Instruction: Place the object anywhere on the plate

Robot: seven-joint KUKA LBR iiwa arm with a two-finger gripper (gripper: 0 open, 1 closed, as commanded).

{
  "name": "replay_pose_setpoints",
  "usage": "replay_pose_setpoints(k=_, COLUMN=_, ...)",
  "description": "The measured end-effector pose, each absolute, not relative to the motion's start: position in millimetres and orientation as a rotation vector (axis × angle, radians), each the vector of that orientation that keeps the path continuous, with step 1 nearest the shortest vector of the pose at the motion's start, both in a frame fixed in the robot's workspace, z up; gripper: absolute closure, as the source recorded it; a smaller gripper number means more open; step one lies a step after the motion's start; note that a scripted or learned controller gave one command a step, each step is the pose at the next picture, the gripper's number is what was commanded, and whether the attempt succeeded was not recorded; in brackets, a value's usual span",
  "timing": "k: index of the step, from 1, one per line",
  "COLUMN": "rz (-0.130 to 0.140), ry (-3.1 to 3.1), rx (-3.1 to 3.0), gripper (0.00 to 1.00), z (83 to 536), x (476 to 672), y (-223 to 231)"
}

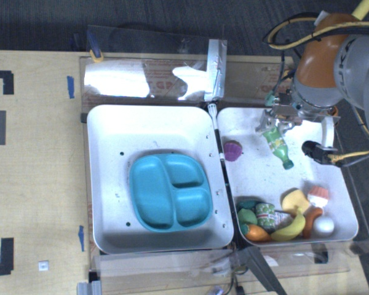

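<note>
Pincer [277,126] closed on the broad end of the green bottle [277,144]; the bottle hangs tilted from it, cap end pointing down and away from the blue plate [154,192]. Bottle and pincer are well to the right of the plate, slightly above its level in the view, over the right bin [249,117]. The plate has 3 compartments and sits in the middle of the left bin [111,140], nothing on it. Between plate and bottle: the 2 adjoining bin walls [220,158], running top to bottom just right of the plate, then a small purple object [232,150] just past those walls, near the bottle but apart from it. Lower right of the plate, beyond the same walls, a crowded heap: green rounded piece [246,216], small can [268,215], orange carrot [256,232], banana [291,228], yellow chunk [293,200], red-and-white piece [319,195], white egg shape [324,225], most of them touching. The heap is well below the bottle. Pale wooden desk [31,183] lies left of the plate's bin.
</note>
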State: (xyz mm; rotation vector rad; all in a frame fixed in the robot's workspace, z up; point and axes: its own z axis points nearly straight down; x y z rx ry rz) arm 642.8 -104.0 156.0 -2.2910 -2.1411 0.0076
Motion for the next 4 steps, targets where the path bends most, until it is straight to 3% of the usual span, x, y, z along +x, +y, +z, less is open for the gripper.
replay_pose_setpoints(k=1, rz=0.003, ry=-2.347, rx=-2.083, gripper=1.0, z=183, x=600.2, y=-40)
replay_pose_setpoints(k=2, rz=0.007, ry=-2.156, rx=-2.278, gripper=1.0, z=182, x=583.2, y=34)
replay_pose_setpoints(k=3, rz=0.007, ry=-2.252, rx=-2.185, gripper=1.0, z=182, x=521.4, y=78)
replay_pose_setpoints(k=4, rz=0.002, ry=-2.598, rx=-1.756, gripper=1.0, z=143, x=504.7, y=109)
